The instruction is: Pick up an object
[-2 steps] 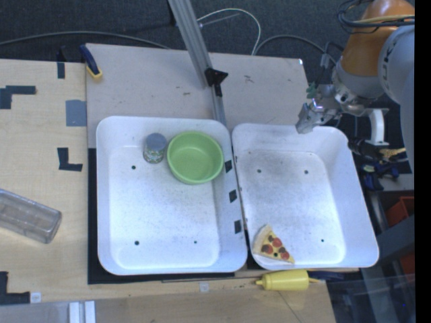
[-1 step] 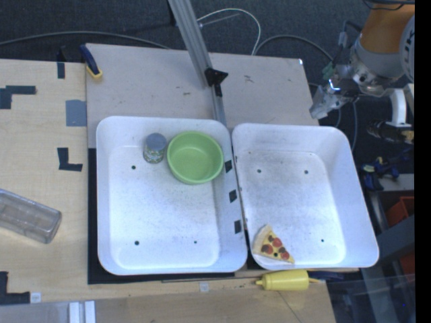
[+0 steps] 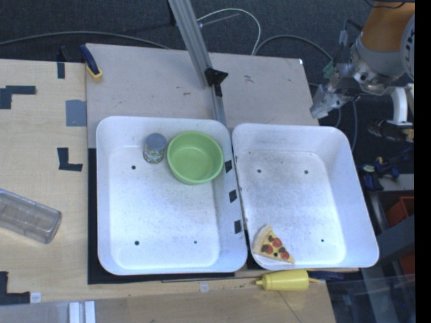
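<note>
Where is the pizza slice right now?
The pizza slice lies in the right bin, at its near left corner, just above the yellow bottle.

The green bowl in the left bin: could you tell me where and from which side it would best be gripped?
Probably at its rim, from above. The green bowl sits upright and open, so one finger could go inside and one outside the thin wall. The right or near rim looks better, because the small can stands close against its left side. The gripper is off beyond the right bin.
</note>
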`<action>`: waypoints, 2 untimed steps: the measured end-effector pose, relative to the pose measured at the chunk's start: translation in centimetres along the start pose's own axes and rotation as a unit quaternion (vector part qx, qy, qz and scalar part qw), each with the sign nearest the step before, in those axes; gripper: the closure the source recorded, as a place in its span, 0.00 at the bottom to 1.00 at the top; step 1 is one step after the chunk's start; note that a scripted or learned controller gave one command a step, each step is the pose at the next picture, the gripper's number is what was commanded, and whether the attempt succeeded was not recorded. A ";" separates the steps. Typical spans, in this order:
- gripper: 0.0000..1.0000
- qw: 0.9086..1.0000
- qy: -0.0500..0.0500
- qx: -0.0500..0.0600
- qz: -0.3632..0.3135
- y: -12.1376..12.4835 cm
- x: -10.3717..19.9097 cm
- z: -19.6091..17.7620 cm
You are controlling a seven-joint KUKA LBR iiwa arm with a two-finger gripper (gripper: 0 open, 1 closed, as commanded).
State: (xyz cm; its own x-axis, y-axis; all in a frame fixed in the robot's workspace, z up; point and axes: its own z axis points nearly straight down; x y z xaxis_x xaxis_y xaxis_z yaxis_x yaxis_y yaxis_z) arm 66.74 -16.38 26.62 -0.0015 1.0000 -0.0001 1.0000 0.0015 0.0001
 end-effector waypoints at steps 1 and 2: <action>1.00 1.000 0.001 0.001 -0.002 0.0 5.1 -0.4; 1.00 1.000 0.001 0.001 -0.003 0.4 11.2 0.2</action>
State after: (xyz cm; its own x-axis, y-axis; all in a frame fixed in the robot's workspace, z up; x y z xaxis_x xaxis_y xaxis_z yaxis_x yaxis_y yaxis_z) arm 67.15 -5.19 26.45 -0.0074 1.0000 0.0012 1.0000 0.0074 -0.0016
